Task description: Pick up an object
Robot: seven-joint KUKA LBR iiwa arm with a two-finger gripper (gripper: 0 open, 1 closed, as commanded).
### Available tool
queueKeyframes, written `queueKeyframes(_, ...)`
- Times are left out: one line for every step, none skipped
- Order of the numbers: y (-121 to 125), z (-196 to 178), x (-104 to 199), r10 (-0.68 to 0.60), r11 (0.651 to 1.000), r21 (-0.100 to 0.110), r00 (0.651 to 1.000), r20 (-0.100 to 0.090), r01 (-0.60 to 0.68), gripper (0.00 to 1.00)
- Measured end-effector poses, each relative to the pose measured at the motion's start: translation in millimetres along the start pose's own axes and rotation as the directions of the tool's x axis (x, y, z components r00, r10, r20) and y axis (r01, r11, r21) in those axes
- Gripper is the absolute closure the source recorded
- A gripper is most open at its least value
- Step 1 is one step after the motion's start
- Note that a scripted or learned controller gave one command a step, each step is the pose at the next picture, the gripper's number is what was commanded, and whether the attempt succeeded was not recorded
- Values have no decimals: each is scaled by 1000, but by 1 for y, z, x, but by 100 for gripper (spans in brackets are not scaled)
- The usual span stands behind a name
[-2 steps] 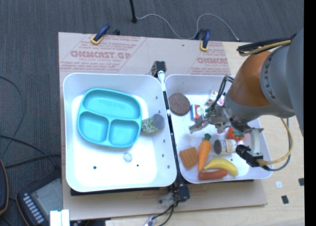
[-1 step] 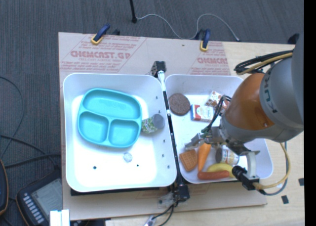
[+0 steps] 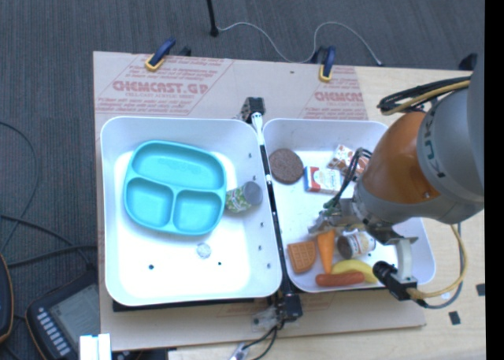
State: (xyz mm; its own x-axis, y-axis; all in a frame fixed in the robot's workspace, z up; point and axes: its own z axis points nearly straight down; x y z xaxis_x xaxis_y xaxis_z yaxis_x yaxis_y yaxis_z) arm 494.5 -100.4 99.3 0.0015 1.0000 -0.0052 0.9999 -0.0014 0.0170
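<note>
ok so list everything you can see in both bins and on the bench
divided plate: 1, light blue, left bin
left bin: 1, white
right bin: 1, white
round cookie: 1, dark brown, right bin, far left
carton: 1, red and white, right bin
cracker: 1, tan, right bin, near edge
carrot: 1, orange, beside cracker
banana: 1, yellow, near edge
clamps: 2, blue-yellow, bench's far edge
arm: 1, grey with orange band, over right bin

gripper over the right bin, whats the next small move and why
Probably a short descent. The gripper sits low over the toy food in the right bin, just above the carrot and beside the cracker, with nothing visibly between its fingers. Lowering onto the carrot looks the likeliest pick.
</note>
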Motion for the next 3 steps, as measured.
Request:
queueKeyframes(57,-85,62,-3,1000,16,1000,-5,3,100)
queueKeyframes(-6,-98,36,0,1000,19,1000,-4,0,100)
queueKeyframes(-5,-107,36,-1,1000,19,1000,-4,1,100)
